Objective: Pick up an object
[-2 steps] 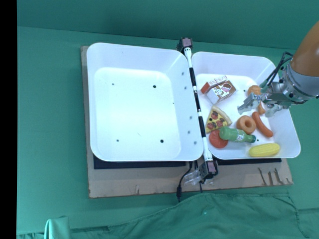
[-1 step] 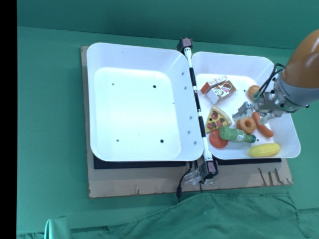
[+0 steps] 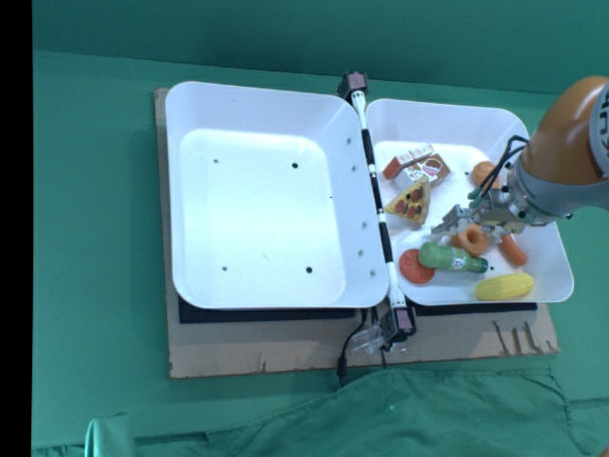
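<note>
Right bin, near side: tool (image 3: 463, 223) low over the toys, arm (image 3: 571, 150) reaching in from the right, orange band above the wrist.
Tool state: can't tell, the tip is a blur against the toys.
Donut: orange ring (image 3: 471, 241) right under the tool, touching or just below it; contact unclear.
Bottle: green (image 3: 453, 259), lying flat, just near of the donut, cap end pointing right.
Tomato slice: red disc (image 3: 415, 267) at the bottle's left end, by the bin's left wall.
Corn: yellow (image 3: 504, 287), lying along the near rim, just right of the bottle.
Carrot: orange stick (image 3: 513, 249), right of the donut, partly under the wrist.
Pizza: slice (image 3: 409, 202) left of the tool, apart from it.
Boxes: two small red-brown packs (image 3: 416, 166) far of the pizza, side by side.
Orange ball: (image 3: 483, 172) far of the tool, near the cable.
Right bin: white (image 3: 447, 122), all toys in its near half and middle.
Left bin: white (image 3: 257, 208), a few dark dots on its floor.
Divider: black-and-white rod (image 3: 375, 193) between the bins, clamp at each end.
Worktop: green (image 3: 95, 208), brown board (image 3: 285, 360) under both bins, green cloth (image 3: 400, 417) bunched at the near edge.
</note>
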`<state>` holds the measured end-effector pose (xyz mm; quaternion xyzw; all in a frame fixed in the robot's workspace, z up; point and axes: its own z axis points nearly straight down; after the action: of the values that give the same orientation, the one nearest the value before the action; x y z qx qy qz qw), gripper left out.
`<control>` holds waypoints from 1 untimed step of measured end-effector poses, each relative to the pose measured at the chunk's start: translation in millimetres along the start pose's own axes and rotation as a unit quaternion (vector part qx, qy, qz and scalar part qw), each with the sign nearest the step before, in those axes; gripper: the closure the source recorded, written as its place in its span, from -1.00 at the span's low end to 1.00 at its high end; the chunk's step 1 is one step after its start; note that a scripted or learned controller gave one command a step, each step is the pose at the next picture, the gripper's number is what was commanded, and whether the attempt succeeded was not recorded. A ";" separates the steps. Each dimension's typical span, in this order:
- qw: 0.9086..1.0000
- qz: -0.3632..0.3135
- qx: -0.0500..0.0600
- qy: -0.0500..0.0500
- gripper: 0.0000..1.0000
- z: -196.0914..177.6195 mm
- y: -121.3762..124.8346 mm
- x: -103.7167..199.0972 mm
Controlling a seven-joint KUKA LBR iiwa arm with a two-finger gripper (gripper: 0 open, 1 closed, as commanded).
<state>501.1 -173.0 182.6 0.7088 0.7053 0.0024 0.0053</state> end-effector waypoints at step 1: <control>1.000 0.002 -0.006 -0.003 1.00 -15.2 2.0 -2.1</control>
<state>503.0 -175.1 197.9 0.7100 0.7041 0.0045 0.0112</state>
